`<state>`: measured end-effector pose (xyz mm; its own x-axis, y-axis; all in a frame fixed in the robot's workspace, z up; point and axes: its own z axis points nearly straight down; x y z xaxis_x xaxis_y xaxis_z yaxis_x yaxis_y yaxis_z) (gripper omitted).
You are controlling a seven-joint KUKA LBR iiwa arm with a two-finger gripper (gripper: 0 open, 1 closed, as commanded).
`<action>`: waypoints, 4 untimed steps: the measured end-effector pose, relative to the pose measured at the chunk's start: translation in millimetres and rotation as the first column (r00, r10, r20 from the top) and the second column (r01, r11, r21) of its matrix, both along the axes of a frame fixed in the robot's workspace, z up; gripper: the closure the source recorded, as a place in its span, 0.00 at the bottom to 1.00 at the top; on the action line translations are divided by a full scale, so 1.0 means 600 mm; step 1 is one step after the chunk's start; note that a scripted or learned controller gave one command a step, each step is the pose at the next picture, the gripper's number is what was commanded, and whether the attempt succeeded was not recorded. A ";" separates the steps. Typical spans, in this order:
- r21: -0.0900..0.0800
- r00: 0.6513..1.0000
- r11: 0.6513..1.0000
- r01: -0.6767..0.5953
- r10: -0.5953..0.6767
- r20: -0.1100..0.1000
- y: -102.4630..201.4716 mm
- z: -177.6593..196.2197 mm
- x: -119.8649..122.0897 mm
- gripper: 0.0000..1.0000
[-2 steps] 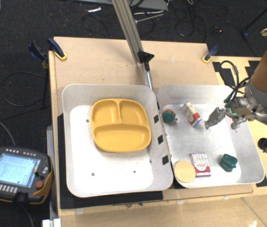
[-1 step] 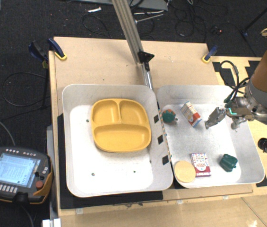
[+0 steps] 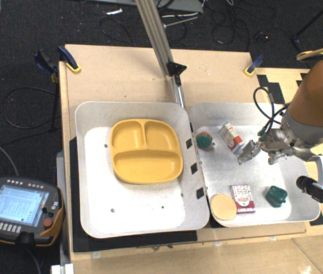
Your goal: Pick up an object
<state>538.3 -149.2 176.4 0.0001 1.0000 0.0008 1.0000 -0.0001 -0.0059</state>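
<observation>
Camera view: gripper (image 3: 251, 151) hangs just right of carton (image 3: 230, 137), can't tell if it's wide or narrow. Risk: it clips carton's edge & knocks it off toward green toy (image 3: 204, 140).

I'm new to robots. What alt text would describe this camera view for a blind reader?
A grey and orange robot arm reaches from the right over a white bin holding a small carton, a red box, a tan disc and two green toys. The left bin holds a yellow divided plate.
</observation>
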 end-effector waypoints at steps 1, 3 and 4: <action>0.000 1.000 1.000 0.000 0.000 0.002 -0.003 -0.072 0.001 0.00; -0.001 1.000 1.000 0.000 0.000 0.009 -0.002 -0.117 0.004 1.00; -0.002 1.000 1.000 -0.002 0.002 0.011 0.000 -0.020 -0.008 1.00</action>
